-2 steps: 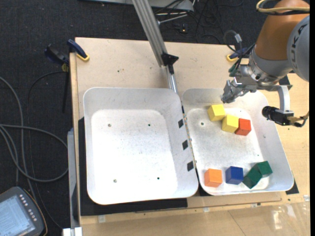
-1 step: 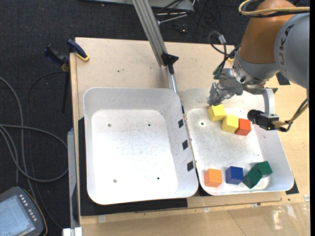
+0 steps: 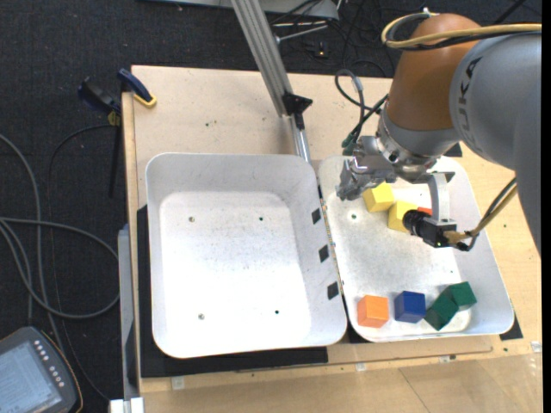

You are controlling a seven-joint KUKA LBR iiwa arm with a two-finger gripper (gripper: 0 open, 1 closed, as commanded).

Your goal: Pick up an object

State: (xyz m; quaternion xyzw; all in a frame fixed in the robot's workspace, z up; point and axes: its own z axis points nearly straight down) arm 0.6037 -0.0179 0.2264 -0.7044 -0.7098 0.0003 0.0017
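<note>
Item: yellow block, right bin, just beside my claw; likely light, rigid, flat-sided. Take it across opposite faces. Claw state: cannot tell.

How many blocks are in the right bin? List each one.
5 visible: two yellow blocks beneath the gripper, plus orange, blue and green along the near edge. The arm may hide more.

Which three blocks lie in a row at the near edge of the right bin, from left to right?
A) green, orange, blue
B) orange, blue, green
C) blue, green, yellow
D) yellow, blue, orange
B: the orange block, blue block and green block lie in that order along the right bin's near edge.
</note>
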